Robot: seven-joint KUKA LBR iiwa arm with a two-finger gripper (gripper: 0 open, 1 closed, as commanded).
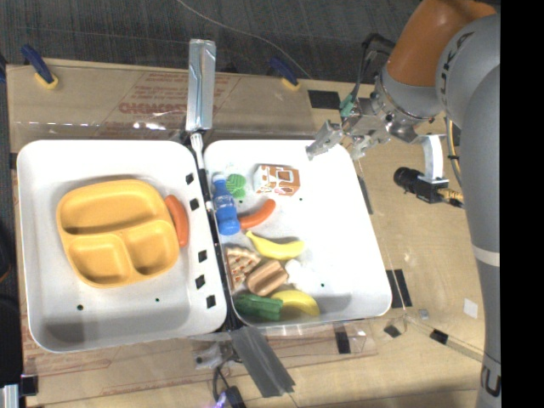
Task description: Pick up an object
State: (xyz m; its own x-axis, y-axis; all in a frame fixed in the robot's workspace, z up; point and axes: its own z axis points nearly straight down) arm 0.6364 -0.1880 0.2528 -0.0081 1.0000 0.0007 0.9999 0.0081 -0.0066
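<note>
The pincer (pixel 338 140) is seen above the one o'clock corner of the right bin (pixel 361 236), its fingers spread apart with nothing between them. Toward seven o'clock from it, a small orange-and-white carton (pixel 278 179), a blue bottle (pixel 225 211), a carrot (pixel 257 214) and a banana (pixel 275 246) are found lying in that bin. A yellow divided tray (pixel 115 229) is held by the left bin (pixel 51 313), at nine o'clock on the surface (pixel 425 253).

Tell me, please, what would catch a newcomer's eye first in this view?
Probably the yellow divided tray sitting in the left bin, with an orange carrot-like piece at its right edge. Next, the toy food crowded along the right bin's left side, including a banana and a blue bottle. The end effector hovers over that bin's upper right corner.
</note>
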